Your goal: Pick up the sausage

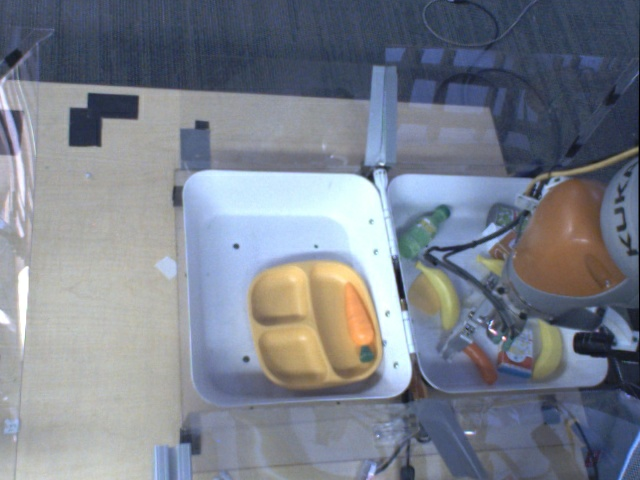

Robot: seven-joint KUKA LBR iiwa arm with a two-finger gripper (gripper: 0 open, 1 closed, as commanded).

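Gripper (468,336) low in right bin (440,373), beside the reddish sausage (483,364); finger state indiscernible, much hidden under the arm (565,243). Left bin (215,268): smooth yellow compartment tray (285,318) bearing a carrot (358,313).

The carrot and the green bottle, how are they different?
The carrot is orange with a small green end; the green bottle is green all over. The carrot lies in the long right compartment of the yellow tray in the left bin; the bottle lies loose on the floor of the right bin. The carrot points up and down the picture; the bottle lies slanted. Both are long and lying down.
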